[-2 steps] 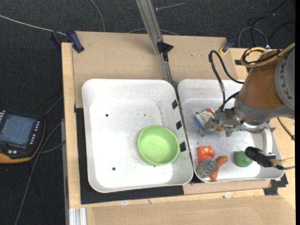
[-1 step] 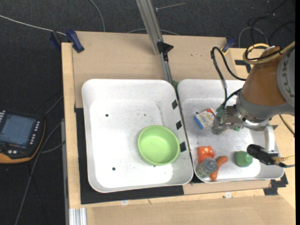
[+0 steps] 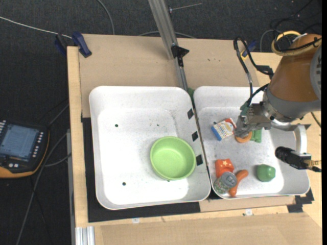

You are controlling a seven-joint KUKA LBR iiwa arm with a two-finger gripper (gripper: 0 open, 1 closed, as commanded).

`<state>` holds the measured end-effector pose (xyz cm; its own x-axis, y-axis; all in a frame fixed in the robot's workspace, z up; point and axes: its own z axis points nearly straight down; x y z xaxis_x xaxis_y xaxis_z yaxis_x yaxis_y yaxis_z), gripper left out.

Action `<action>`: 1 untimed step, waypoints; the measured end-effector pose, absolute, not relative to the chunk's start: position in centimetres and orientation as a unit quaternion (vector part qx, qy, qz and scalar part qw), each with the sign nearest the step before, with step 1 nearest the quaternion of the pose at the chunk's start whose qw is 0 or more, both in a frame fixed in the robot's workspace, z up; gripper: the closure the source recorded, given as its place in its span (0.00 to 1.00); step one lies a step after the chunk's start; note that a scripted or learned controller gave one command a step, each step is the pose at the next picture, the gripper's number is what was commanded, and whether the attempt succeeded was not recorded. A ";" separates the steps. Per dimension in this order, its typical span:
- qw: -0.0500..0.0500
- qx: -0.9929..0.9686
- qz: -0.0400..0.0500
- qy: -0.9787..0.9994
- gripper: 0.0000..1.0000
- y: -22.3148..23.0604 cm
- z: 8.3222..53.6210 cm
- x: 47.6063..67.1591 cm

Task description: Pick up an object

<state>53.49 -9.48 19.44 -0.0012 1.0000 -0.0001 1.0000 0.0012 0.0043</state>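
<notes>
With the gripper low beside the blue-and-white carton, over an orange item, grip state unclear, I'd centre before lifting.

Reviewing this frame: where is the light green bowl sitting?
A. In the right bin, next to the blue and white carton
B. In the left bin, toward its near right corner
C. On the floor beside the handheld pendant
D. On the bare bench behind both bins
B. The green bowl rests upright on the floor of the left bin, close to the divider, while the small items lie in the right bin.
</notes>
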 end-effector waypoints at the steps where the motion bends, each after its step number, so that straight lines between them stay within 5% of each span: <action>1: 0.002 0.707 0.002 0.707 1.00 -9.6 24.4 54.5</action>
